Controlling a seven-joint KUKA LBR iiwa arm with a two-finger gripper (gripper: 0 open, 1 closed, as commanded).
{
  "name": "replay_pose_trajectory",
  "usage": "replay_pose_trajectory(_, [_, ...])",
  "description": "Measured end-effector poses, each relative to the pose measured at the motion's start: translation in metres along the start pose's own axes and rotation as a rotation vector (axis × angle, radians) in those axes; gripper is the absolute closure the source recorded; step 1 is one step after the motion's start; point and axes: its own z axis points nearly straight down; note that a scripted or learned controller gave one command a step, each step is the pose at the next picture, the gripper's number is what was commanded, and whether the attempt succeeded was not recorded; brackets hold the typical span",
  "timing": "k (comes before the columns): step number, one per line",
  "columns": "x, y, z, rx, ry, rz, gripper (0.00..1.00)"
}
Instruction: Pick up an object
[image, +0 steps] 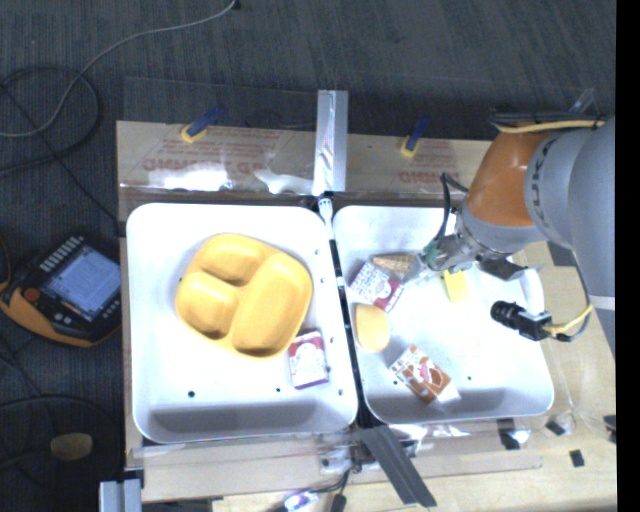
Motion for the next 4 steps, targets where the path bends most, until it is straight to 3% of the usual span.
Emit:
replay_pose_trajectory(1, [0.067, 0.036, -0.09, 0.025, 0.009, 0.079, 1.0])
replay_pose_trajectory(2, [0.104, 0.048, -0.077, 0.029, 0.008, 0.249, 1.0])
replay_pose_trajectory(3, [0.105, 0.048, -0.083, 0.035, 0.006, 0.247, 1.0])
replay_pose_trajectory(4, [0.073, -0.001, -0.078, 0.027, 0.008, 0.101, 1.0])
